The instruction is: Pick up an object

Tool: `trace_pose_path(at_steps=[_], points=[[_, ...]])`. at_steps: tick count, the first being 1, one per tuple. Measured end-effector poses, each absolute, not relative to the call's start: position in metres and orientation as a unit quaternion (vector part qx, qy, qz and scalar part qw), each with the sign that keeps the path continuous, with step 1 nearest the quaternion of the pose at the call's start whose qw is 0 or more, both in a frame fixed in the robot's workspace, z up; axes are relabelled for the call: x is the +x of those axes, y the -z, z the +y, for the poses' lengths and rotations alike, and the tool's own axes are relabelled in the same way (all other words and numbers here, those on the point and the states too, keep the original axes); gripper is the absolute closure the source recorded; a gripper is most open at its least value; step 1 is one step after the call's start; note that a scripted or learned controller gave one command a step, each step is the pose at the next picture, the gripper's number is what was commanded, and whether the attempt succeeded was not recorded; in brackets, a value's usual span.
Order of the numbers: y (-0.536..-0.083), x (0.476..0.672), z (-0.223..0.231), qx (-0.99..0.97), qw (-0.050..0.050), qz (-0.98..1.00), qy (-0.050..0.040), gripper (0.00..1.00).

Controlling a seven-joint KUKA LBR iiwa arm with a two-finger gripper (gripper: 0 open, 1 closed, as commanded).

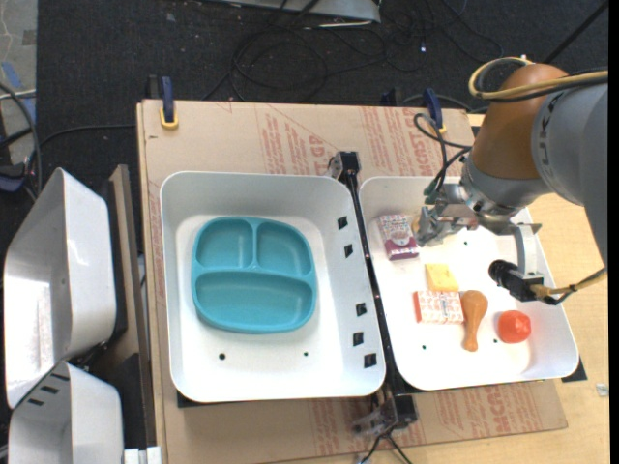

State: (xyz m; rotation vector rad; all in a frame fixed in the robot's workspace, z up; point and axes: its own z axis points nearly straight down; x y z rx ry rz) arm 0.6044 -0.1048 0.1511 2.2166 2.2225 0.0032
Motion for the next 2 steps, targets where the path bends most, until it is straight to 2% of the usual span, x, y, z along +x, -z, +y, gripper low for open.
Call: trace_pose_path(at_steps=[2], points=[[-0.246, 0.619, -0.115, 0.706, 0.003, 0.708, -0.0014, 1.0]])
